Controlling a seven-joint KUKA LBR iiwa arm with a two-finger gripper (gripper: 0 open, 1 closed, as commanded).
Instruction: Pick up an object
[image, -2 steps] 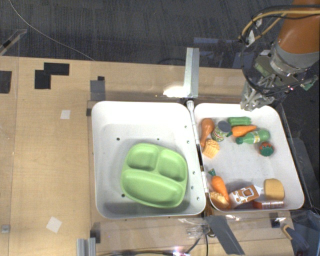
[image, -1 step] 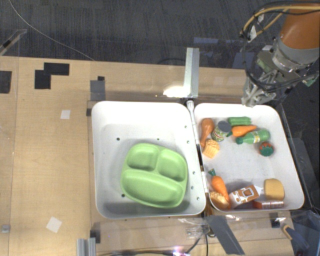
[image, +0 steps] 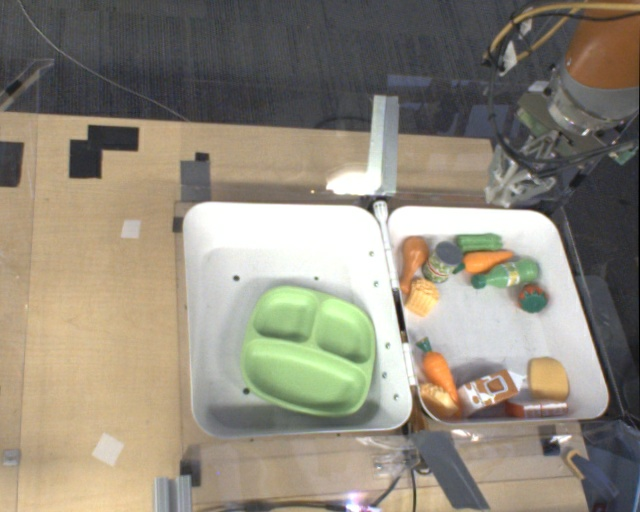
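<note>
The gripper (image: 512, 185) is seen above the far rim of the right bin (image: 572, 262), nothing between its fingers; their spread cannot be told. The toy food lies in that bin, a carrot (image: 487, 261) among the far cluster and a tan block (image: 548, 378) near the front. A piece standing apart, such as the tan block, would best be chosen and approached straight down, clear of its neighbours.

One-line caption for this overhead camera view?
Pincer poised above toy-food bin's far edge; green divided plate in left bin.
</note>
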